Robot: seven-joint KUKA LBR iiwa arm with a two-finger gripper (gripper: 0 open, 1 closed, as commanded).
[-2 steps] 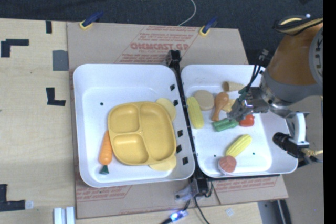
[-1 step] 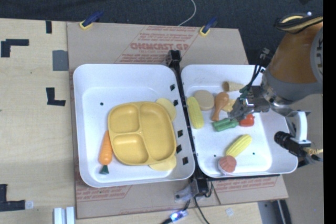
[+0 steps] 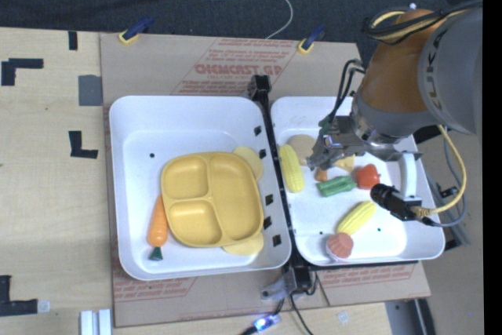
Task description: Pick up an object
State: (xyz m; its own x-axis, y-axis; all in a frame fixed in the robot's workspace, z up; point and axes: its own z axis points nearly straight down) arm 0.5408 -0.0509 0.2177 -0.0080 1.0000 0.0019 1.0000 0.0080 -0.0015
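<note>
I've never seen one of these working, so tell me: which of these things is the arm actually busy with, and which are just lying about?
Likely part of the job, in the right bin under the claw:
- green piece
- red-orange piece
- two yellow corn cobs
- pink round piece

Just lying about, in the left bin:
- yellow divided plate
- orange carrot

Right bin's crowded, left bin's roomier

You've got bare floor along the left bin (image 3: 129, 121) top; the yellow tray (image 3: 210, 198) and carrot (image 3: 158, 225) hog its bottom, while corn (image 3: 292, 167) and veggies (image 3: 345, 183) clutter the right bin (image 3: 427, 247).
</note>
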